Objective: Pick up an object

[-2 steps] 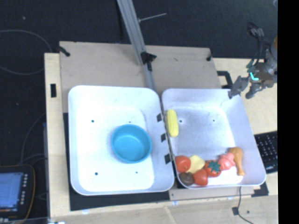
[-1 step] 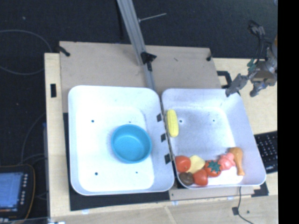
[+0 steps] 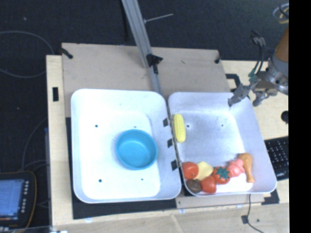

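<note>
My gripper [image 3: 248,98] hangs over the far right corner of the right bin [image 3: 218,125], its two fingers spread apart and open, with nothing between them. A yellow corn cob [image 3: 179,127] lies against the right bin's left wall. Along the near wall sits a cluster of toy food: a red tomato [image 3: 190,170], a yellow piece [image 3: 205,169], a brown piece [image 3: 194,185], a red piece [image 3: 209,184], a pink toy [image 3: 235,168] and an orange drumstick [image 3: 247,165]. All lie well below the gripper.
The left bin [image 3: 97,115] holds a blue bowl [image 3: 136,149]. A grey metal pole [image 3: 141,38] slants across the back of the bench. A black keyboard [image 3: 278,155] lies right of the right bin.
</note>
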`<state>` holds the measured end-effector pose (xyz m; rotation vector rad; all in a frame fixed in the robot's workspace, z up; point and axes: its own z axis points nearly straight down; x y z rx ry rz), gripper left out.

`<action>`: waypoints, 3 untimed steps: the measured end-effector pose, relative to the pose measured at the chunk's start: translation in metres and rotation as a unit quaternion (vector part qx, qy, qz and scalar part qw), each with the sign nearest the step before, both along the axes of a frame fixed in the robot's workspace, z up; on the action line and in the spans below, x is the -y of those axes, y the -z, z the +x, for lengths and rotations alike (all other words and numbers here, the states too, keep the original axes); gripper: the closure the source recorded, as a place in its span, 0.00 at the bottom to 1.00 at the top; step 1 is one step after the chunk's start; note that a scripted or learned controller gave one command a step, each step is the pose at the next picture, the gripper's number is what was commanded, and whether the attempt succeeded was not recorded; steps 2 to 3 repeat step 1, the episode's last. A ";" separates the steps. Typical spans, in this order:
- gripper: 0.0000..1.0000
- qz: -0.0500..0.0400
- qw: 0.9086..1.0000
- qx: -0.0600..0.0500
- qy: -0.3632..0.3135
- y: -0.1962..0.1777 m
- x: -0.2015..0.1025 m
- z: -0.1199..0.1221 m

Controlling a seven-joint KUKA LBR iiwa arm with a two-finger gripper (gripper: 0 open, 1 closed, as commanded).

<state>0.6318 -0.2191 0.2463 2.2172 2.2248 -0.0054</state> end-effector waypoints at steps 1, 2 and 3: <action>0.00 0.000 1.000 0.001 0.002 0.043 0.003 -0.006; 0.00 0.000 1.000 0.001 0.002 0.043 0.003 -0.006; 0.00 0.000 1.000 0.001 0.002 0.043 0.003 -0.006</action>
